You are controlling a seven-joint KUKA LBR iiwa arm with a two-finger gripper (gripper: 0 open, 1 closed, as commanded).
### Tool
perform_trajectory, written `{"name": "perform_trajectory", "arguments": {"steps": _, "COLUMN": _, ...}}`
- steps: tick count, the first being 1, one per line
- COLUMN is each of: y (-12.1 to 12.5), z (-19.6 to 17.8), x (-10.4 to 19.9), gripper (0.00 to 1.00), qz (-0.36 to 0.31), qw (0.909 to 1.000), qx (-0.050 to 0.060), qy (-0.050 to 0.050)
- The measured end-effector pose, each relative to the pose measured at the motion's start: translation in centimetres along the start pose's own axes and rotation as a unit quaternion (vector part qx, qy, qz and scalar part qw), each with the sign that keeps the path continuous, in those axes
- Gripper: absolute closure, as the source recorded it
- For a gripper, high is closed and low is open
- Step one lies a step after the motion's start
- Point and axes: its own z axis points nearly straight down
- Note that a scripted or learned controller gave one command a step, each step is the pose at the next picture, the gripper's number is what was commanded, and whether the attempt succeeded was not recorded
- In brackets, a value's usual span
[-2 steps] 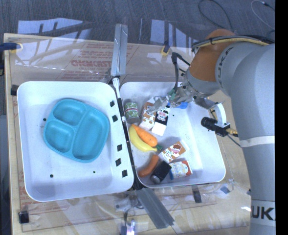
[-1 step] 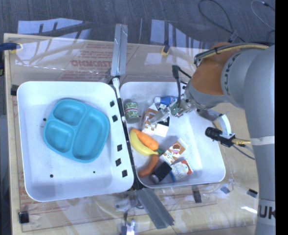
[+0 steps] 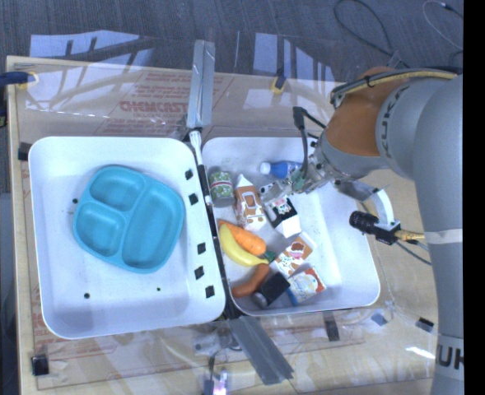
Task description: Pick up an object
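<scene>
1. The grey arm [image 3: 427, 151], with its orange band [image 3: 353, 126], rises closest to the lens and reaches in from the right over the right bin [image 3: 353, 257].
2. The fingers [image 3: 296, 181] hang low at the arm's tip, over the far part of that bin. Whether they are wide or narrow cannot be told, and nothing shows between them.
3. Just beside the fingers, toward the viewer, lies a small black-and-white box [image 3: 285, 211], the likeliest thing to pick.
4. Just beyond the fingers lies a small blue bottle [image 3: 279, 169].
5. Left of the fingers stand a carton [image 3: 249, 206] and, farther left, a can [image 3: 221, 184].
6. Well in front of the fingers, a carrot [image 3: 244, 237] rests on a banana [image 3: 238, 255], with more cartons [image 3: 296, 257] beside them.
7. Far left of the fingers, the left bin [image 3: 53, 303] holds a blue plate [image 3: 128, 218].
8. The box looks light and stiff, with flat sides; it should take a pinch across its narrow width. Crowded neighbours could get nudged or caught along with it.
</scene>
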Motion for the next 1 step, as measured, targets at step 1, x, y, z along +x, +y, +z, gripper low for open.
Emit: {"name": "perform_trajectory", "arguments": {"steps": 1, "y": 1.74, "z": -12.41, "x": -0.88, "gripper": 1.00, "qz": 0.147, "qw": 0.9889, "qx": 0.015, "qy": 0.007}}
